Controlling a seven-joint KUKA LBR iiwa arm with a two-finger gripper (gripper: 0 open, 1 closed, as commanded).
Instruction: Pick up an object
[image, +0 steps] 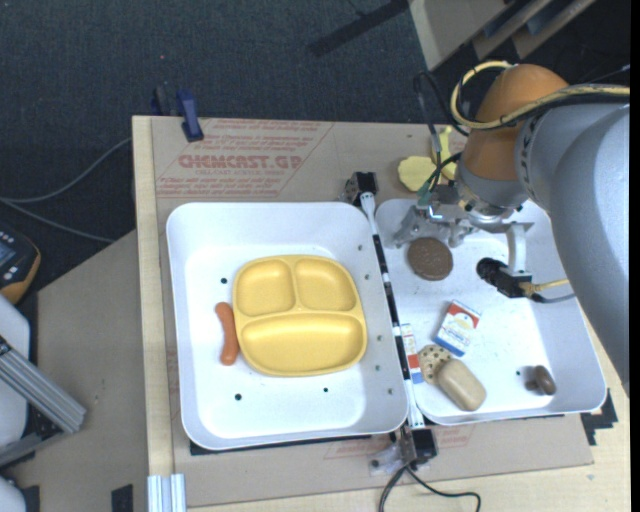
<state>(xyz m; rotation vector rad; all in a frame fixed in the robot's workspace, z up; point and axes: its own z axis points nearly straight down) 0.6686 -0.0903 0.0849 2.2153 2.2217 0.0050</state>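
Camera view — pincer low over a brown round disc, perhaps touching — its spread unreadable.

Two bins sit side by side on the tabletop. In the left bin a divided plate lies at the middle, with a sausage just beside its left edge. In the right bin a round disc lies at the back, a small carton at the middle, a bread roll in front of it, and a small lump toward the front right.
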